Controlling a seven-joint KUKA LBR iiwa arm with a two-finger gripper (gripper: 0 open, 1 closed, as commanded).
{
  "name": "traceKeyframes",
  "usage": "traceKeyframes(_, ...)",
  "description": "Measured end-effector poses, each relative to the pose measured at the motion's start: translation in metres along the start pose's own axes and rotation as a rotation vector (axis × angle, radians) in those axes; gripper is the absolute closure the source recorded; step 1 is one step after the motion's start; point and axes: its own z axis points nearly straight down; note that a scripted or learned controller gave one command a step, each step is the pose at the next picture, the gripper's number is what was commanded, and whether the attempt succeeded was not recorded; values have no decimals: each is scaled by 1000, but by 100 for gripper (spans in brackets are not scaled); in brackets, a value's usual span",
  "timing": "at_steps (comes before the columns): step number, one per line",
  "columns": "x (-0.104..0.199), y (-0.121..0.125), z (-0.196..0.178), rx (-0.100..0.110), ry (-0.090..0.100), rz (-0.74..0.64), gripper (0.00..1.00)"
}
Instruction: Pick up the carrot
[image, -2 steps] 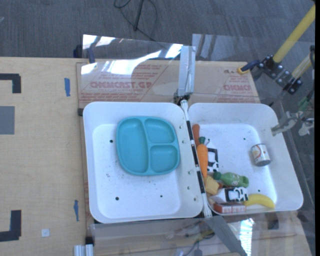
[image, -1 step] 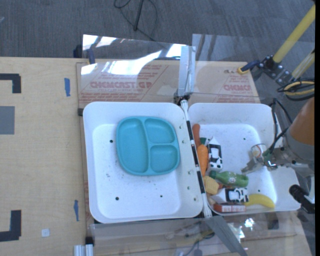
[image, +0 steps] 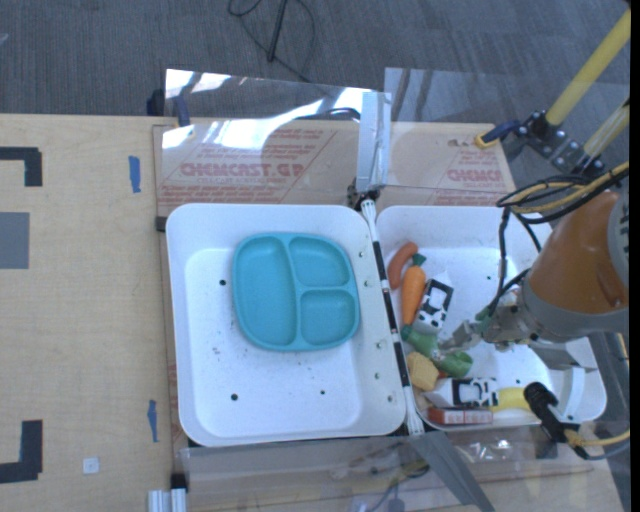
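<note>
The arm (image: 580, 270) leans in from the right over the right bin (image: 470, 222), its gripper (image: 462, 338) low among the clutter near the bin's middle. Whether it is grasping anything I cannot tell; the tip blurs into a green item (image: 428, 342) beneath it. The carrot (image: 412, 289) lies apart from the gripper, toward the bin's left wall, orange with a green top, just beside a reddish sausage-like piece (image: 400, 260). A black-and-white tag (image: 433, 303) sits just right of the carrot. A yellowish lump (image: 424, 373) rests nearer the front. In the left bin (image: 200, 330) lies a teal divided plate (image: 296, 291).
</note>
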Motion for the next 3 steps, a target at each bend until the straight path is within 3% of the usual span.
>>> traceKeyframes(1, 15, 18, 5, -11, -8, 259, 0)
traceKeyframes(2, 27, 56, 20, 22, -4, 674, 0)
traceKeyframes(3, 21, 90, 21, 27, -6, 922, 0)
